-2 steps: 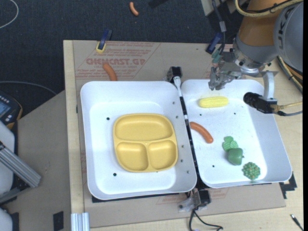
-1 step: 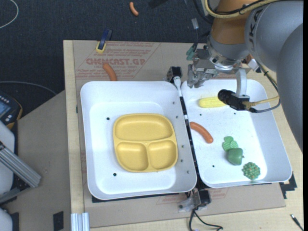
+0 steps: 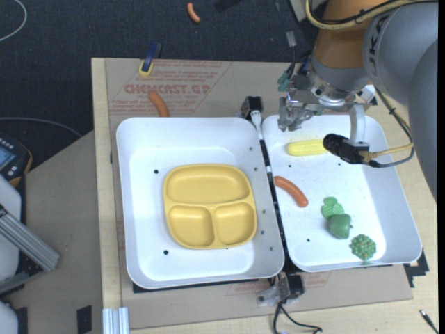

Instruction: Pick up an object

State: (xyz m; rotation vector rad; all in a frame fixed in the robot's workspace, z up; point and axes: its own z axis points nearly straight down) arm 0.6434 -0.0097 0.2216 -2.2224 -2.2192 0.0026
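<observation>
Yellow tray (image 3: 208,205), yellow corn (image 3: 306,147), orange sausage (image 3: 290,191), green broccoli (image 3: 363,246).

Dark carpet floor (image 3: 83,19) surrounds the cardboard-topped bench (image 3: 201,82).

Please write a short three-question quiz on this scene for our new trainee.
1. True or false: the yellow tray lies in the left bin.
2. Which lies nearest the pincer? A) the corn B) the broccoli C) the green pepper
3. Fill in: in the right bin, the sausage lies near the ____ edge, beside the divide between the bins.

Key: 1. True. 2. A: the corn lies just below the pincer at the top of the right bin, while the broccoli and pepper sit toward its lower right. 3. Left.
</observation>
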